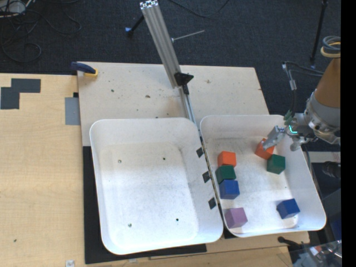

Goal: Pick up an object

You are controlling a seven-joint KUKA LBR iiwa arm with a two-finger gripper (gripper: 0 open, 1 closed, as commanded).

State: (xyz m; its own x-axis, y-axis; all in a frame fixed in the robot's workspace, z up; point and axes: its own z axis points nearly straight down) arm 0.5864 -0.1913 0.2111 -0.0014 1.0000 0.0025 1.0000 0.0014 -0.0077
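Note:
The right bin [253, 124] holds several blocks. A red block [262, 150] lies tilted near the bin's upper right, and the tip of my gripper [272, 140] sits right at its upper edge, touching or overlapping it. Just below and to the right rests a dark green block [276, 164]. Along the bin's left wall stand an orange block [226, 159], another green block [225, 173] and a blue block [229, 188]. A purple block [236, 216] and a second blue block [288, 208] lie near the front edge.
The left bin [111, 132] sits beside the right one, split from it by a ridge with black clips [206, 176]. A slanted aluminium rail [164, 43] rises behind the bins. The arm's orange band [332, 85] is at the far right.

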